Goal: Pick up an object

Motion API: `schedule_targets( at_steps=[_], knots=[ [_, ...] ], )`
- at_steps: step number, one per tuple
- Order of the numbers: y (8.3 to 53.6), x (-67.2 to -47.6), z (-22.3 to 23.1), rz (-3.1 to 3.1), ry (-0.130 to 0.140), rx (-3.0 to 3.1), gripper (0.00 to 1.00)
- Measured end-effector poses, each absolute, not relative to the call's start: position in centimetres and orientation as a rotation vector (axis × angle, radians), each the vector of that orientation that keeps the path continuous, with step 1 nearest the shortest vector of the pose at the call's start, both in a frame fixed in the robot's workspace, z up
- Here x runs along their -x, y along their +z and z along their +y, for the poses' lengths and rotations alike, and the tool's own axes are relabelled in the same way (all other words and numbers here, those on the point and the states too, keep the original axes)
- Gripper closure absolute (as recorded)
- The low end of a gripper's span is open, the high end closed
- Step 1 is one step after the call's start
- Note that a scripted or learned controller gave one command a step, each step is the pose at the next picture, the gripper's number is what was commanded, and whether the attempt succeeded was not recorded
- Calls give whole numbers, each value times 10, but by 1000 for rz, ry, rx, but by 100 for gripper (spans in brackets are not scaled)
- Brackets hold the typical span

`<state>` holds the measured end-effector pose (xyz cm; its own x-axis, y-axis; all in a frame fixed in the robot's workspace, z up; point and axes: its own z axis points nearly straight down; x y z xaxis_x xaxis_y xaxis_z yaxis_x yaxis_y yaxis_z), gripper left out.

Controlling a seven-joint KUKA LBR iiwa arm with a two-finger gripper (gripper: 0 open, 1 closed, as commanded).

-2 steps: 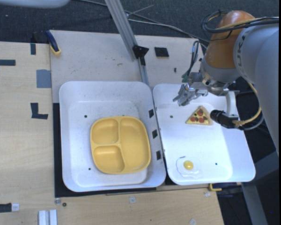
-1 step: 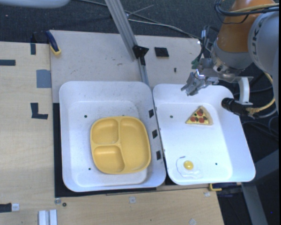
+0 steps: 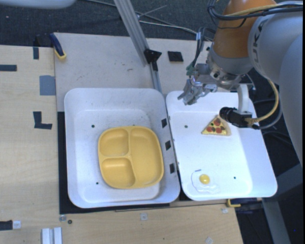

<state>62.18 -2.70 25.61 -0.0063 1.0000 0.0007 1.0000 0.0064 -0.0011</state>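
From the camera view above the bench, the grey arm (image 3: pixel 274 34) with its orange band reaches in from the right and bends down toward the far edge of the right bin (image 3: pixel 244 151). Its gripper (image 3: pixel 192 96) hangs over that bin's far left corner, close to the rim; whether the pincer is apart or together cannot be told here, since the small metal parts at its tip blur into one another. Nothing can be seen gripped at the tip. In the right bin a toy pizza slice (image 3: pixel 216 127) lies flat on the white floor near the far side, near the gripper but apart from it, toward the right. A toy fried egg (image 3: pixel 204 180) lies near the bin's near edge, well apart from the slice. In the left bin (image 3: pixel 81 136) a yellow divided plate (image 3: pixel 130 156) with three compartments rests flat, toward the near right part of the floor.
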Motion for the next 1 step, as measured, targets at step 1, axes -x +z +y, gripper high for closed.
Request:
schedule_targets(
  at_steps=[1],
  knots=[
    [244,-627,15,-2225,3,2215,100]
  ],
)
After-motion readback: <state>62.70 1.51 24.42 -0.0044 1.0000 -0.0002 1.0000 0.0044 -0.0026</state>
